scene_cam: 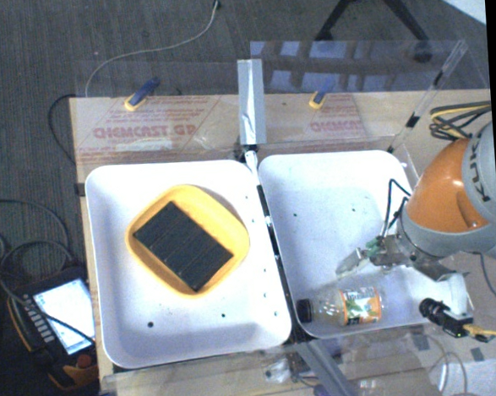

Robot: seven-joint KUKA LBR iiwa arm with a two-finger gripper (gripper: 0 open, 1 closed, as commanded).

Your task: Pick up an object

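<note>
A clear plastic bottle (344,306) with an orange and green label and a black cap lies on its side at the front of the right bin (316,197). My gripper (362,258) hangs low over the right side of that bin, just above and behind the bottle, below the arm's orange band. I see nothing between its fingers. In the left bin (122,329) a yellow dish (224,216) holds a flat black ribbed square (184,246).
A raised divider (267,234) separates the two bins. The arm's grey and orange body (456,204) covers the right bin's right edge. Two small clamps (142,94) sit on the board behind the bins.
</note>
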